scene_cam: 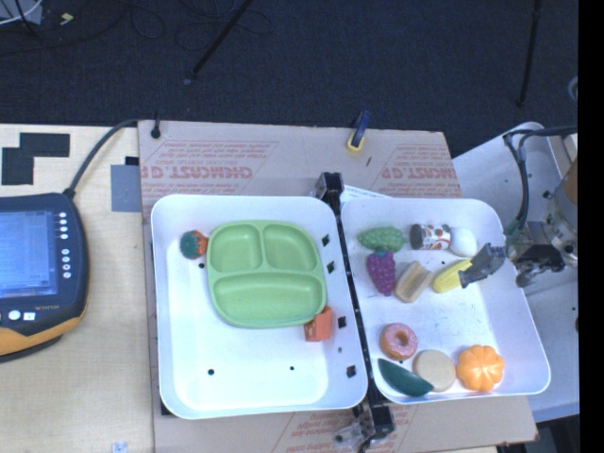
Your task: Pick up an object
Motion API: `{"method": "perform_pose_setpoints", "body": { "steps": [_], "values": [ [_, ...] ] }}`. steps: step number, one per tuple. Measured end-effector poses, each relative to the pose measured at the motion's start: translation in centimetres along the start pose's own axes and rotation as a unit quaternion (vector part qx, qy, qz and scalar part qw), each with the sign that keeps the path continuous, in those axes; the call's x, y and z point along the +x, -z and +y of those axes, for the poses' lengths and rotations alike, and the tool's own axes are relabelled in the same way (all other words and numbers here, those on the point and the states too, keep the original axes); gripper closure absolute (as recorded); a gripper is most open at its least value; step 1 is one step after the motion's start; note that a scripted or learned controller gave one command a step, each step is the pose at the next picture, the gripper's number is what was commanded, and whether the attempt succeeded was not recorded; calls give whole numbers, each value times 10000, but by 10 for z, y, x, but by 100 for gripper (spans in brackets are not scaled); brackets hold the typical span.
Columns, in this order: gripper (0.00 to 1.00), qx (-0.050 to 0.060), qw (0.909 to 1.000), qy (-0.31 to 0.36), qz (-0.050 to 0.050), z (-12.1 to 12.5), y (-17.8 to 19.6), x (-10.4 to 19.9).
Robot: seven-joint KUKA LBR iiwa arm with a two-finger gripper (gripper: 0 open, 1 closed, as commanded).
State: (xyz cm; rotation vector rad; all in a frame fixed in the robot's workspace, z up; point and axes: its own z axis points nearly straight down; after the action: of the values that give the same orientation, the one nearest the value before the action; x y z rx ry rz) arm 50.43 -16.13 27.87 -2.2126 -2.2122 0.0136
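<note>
camera view has the gripper [484, 262] low at the right bin's [528, 324] right side, its dark fingers touching or just over the banana [452, 276]. whether they are clenched or released i cannot tell, nor whether they hold anything. the banana lies between the egg [463, 242] and the bread [412, 281], so a close here could likely clip the tip alone and let it slide out, or nudge it into the bread.
</note>
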Motion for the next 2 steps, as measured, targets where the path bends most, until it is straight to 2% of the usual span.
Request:
{"method": "perform_pose_setpoints", "body": {
  "steps": [1,2],
  "values": [
    [0,-42,10000,7,-10,1,4,0],
    [0,-3,10000,7,7,-7,-58,1]
  ]
}}
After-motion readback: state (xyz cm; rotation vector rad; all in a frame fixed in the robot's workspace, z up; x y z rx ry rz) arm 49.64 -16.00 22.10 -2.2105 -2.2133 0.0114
